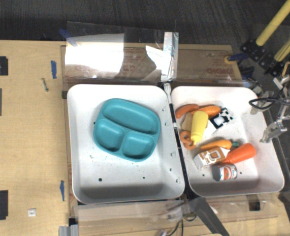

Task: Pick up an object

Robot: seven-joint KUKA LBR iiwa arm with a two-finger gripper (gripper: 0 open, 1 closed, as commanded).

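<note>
A teal divided plate (126, 129) lies in the left bin (80, 181), toy foods including a yellow bottle (199, 126) and a carrot (241, 153) crowd the right bin (268, 181), and the gripper's state cannot be told.

The small can (225, 172) at the near end of the right bin (268, 178) carries a label too blurred to read. The black-and-white block (222, 118) shows a pattern too fine to make out. Under the yellow bottle (199, 126) an orange piece (186, 139) is partly covered. The yellow poles (281, 14) run off the top right edge.
</note>
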